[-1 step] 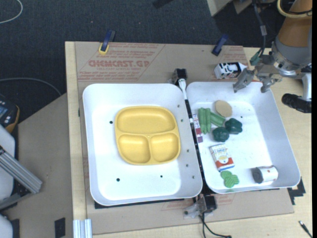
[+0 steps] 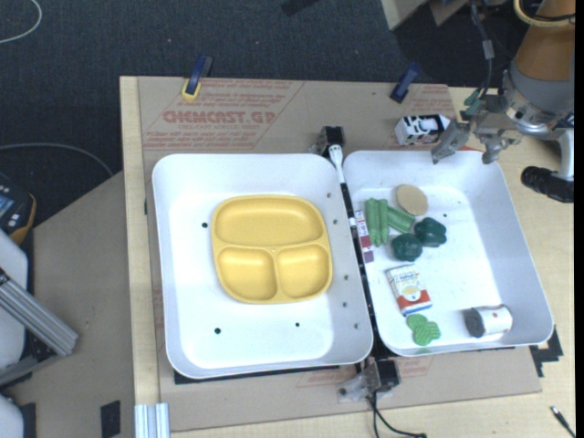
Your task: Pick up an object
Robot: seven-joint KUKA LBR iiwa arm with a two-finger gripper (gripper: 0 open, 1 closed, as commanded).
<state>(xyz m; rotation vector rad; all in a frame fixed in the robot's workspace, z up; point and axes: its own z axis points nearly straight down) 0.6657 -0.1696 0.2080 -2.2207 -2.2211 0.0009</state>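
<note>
Approach is the step in hand, by my reading: the two-finger gripper (image 2: 467, 148) hangs over the far edge of the right-hand shallow white bin (image 2: 522, 245), its two grey fingers spread apart with nothing between them. It sits near the bin's upper rim, well apart from the things lying inside.

No single object is named by the task, so any of the pieces in that bin could serve. A tan oval disc (image 2: 411, 199) lies nearest the gripper, touching a pair of light green pod-shaped pieces (image 2: 387, 217). Just beside these sit two dark green leafy lumps (image 2: 419, 237). Lower down lies a small white carton with a red and orange label (image 2: 407, 289), then a bright green knobbly piece (image 2: 422, 329), and in the near right corner a short white cylinder with a dark grey end (image 2: 487, 320). A small black and white toy figure (image 2: 420, 128) stands outside the bin on the bench, near the gripper.

The left-hand white bin (image 2: 178, 245) holds a yellow plastic plate with three compartments (image 2: 271, 246).

Next, I judge, the arm needs to travel inward over the bin and descend on one chosen piece. The white cylinder stands clear of its neighbours and looks the easier target; the disc, pods and leafy lumps crowd together, so the spread fingers may catch two at once or nudge one aside.
</note>
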